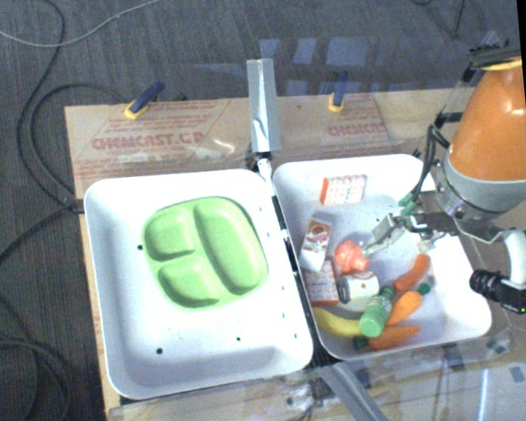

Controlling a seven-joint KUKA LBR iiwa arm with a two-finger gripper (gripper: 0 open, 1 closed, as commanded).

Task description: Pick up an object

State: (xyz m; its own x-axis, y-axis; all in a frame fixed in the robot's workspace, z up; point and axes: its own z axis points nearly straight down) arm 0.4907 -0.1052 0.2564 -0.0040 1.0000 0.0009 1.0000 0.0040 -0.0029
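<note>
Two slim fingers point(383, 233) reach in from the right over the right-hand bin point(459, 320), and they look slightly apart with nothing between them; their tips hang just beside a reddish round toy, perhaps a strawberry or tomato point(348, 257). The step in hand seems to be the approach to a grasp: no object is lifted yet. The next move likely calls for lowering the tips around that red piece and closing, without snagging the neighbours crowded against it.

Those neighbours are a small white carton point(315, 243), a white-and-red box point(343, 189) further back, a yellow banana point(334, 322), a green bottle-like item point(377, 315) and orange carrots point(404, 306) toward the near wall. The grey arm with its orange band point(491, 132) stands at the right.

The left bin point(129, 357) holds a green sectioned tray point(207, 249). Both bins rest on a counter point(163, 136) covered with a brown sheet, clipped at the far edge; dark carpet with loose cables surrounds it.
</note>
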